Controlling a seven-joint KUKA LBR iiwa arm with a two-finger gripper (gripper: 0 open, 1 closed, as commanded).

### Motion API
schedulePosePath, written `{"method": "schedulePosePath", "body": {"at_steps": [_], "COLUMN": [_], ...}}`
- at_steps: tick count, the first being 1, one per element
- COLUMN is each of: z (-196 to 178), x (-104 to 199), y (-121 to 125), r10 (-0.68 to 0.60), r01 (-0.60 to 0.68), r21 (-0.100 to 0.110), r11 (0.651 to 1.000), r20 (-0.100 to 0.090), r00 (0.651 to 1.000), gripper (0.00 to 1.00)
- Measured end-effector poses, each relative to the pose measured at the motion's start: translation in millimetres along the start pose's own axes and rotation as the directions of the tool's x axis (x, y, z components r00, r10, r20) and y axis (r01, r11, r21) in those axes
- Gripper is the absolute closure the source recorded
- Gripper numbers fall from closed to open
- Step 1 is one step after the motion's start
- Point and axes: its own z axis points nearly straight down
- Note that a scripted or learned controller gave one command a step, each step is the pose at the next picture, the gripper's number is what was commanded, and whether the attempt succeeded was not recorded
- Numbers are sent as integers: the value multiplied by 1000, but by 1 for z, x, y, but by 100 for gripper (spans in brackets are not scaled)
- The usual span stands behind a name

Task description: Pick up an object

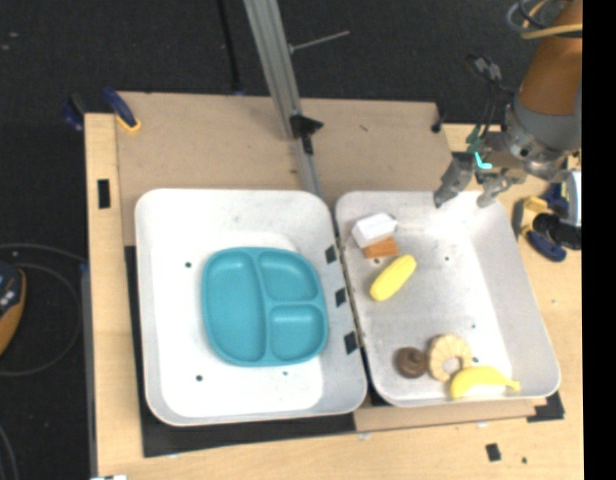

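A yellow lemon-shaped toy lies near the middle of the right bin, tilted along a diagonal, with bare bin floor around most of it; it is judged the easiest thing to pick. Just above and left of it, a small white-and-orange block is seen, close but apart from it. Toward the lower right of the frame, a brown ring, a tan doughnut and a yellow banana are bunched together and touching. The gripper hangs over the upper right corner of that bin, its two fingers spread apart and nothing held between them. For a clean grasp, the gripper would best be carried down and left to the lemon, turned so the fingers close across its narrow width, and lowered clear of the block. In the left bin a teal divided plate rests. Both bins sit on the tan counter.
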Motion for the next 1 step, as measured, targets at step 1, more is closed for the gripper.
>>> {"method": "schedulePosePath", "body": {"at_steps": [1], "z": [-3], "x": [0], "y": [1], "r10": [-1], "r01": [1], "r21": [-5], "r11": [1000], "r20": [1], "r00": [1000], "gripper": [0]}}
